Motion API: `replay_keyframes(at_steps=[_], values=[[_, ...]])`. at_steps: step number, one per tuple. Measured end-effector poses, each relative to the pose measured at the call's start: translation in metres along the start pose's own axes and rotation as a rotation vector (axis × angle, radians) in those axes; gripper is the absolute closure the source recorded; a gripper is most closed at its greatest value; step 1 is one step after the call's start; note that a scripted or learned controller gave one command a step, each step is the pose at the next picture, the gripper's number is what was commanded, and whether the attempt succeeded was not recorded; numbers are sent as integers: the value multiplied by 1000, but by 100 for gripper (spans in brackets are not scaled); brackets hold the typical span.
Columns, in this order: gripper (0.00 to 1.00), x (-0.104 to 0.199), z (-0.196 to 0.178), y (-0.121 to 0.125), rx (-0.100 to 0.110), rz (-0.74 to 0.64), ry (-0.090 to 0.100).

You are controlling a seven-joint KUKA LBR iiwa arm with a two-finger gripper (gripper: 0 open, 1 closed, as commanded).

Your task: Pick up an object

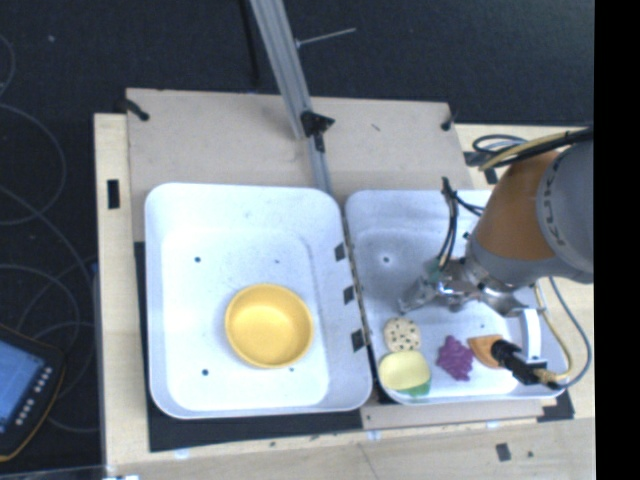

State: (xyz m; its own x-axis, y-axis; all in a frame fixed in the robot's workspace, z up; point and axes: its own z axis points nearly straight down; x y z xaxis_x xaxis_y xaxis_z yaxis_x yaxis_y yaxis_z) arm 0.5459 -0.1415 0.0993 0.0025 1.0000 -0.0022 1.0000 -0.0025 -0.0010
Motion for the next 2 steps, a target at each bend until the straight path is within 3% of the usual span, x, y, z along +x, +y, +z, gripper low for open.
replay_keyframes(at_steps=[1, 2], values=[[100, -1, -13, 1, -6, 7, 1], [100, -11, -59, 3, -7, 4, 0]])
